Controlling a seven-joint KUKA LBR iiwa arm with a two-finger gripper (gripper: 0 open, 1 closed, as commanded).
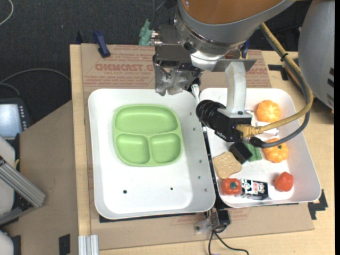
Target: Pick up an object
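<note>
The claw [173,84] hangs over the left bin's [101,142] far edge, grip unclear; green tray [147,134] just below it.

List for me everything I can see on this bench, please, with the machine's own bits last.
white bins: 2, white, side by side on the bench; left one, right one
divided plate: 1, light green, three compartments, in the left bin
oranges: 2, orange, right bin; one at the top, one below it
tomato-like toys: 2, red, right bin near the front edge; one left, one right
cracker or bread slice: 1, tan, right bin, left side
small carton: 1, black and white, right bin front edge
green item: 1, mostly hidden, right bin middle
cardboard sheet: 1, brown, under both bins
arm: 1, grey and orange, above the bins
end effector: 1, metal, over the far edge of the left bin
</note>
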